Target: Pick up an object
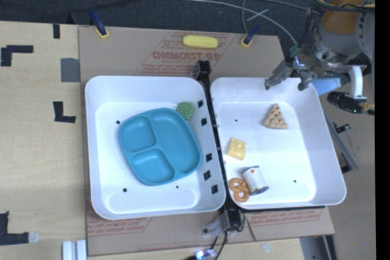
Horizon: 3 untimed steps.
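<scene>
Nearest, at 6 o'clock, pretzel and can lie untouched; cheese cube and pizza slice too. At 2 o'clock, gripper hovers spread wide, holding nothing. Picking hasn't begun.

Even, bright overhead light; soft shadows, slightly soft focus throughout.
</scene>
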### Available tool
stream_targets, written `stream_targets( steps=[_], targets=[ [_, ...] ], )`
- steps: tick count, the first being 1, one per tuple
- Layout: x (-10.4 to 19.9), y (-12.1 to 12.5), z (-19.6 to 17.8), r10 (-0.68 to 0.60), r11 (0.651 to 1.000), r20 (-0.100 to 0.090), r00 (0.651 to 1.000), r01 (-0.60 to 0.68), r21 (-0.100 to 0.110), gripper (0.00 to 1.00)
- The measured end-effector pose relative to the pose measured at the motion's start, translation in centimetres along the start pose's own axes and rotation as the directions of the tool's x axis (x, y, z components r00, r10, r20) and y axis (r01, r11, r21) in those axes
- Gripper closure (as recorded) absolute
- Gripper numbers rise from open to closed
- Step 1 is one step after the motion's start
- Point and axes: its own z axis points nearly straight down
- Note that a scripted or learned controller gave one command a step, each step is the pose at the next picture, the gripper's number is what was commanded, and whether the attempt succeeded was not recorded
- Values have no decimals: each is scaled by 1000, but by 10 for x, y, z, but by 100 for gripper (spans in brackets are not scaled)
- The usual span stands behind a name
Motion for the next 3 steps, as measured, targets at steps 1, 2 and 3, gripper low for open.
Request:
stream_targets(
  steps=[1,2,3],
  targets=[
    [1,3,-9,-3,1000,3,1000,4,-14,0],
    [4,9,53,-5,1000,3,1000,5,-10,0],
    [10,3,114,-5,1000,4,1000,5,-12,0]
  ],
)
